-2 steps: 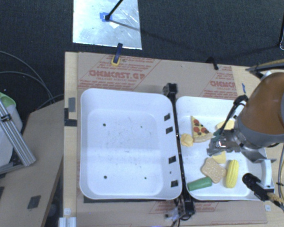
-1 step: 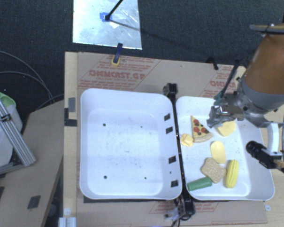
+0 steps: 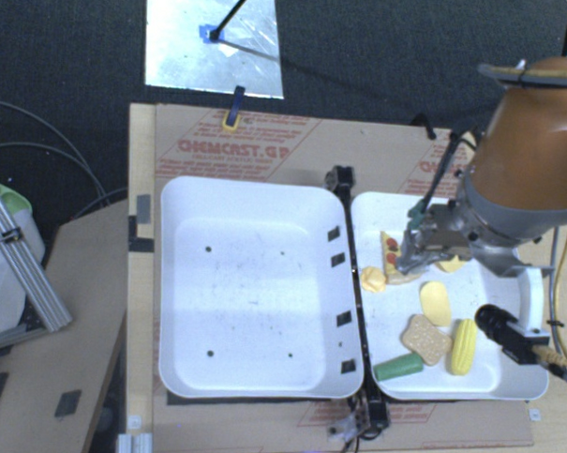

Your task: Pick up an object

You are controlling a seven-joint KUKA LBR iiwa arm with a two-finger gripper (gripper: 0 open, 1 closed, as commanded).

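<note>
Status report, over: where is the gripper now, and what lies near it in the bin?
Gripper low in right bin, at pizza slice. Grasp unconfirmed. Yellow piece beside it; cracker, corn lie apart.

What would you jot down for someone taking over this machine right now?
Gripper: low in the right bin, above the pizza slice; nothing seen held.
Also in that bin: a yellow lump, a pale oval piece, a cracker, a corn cob and a green stick.
Done: no pick yet.
Left: grasp one item and lift it.
</note>
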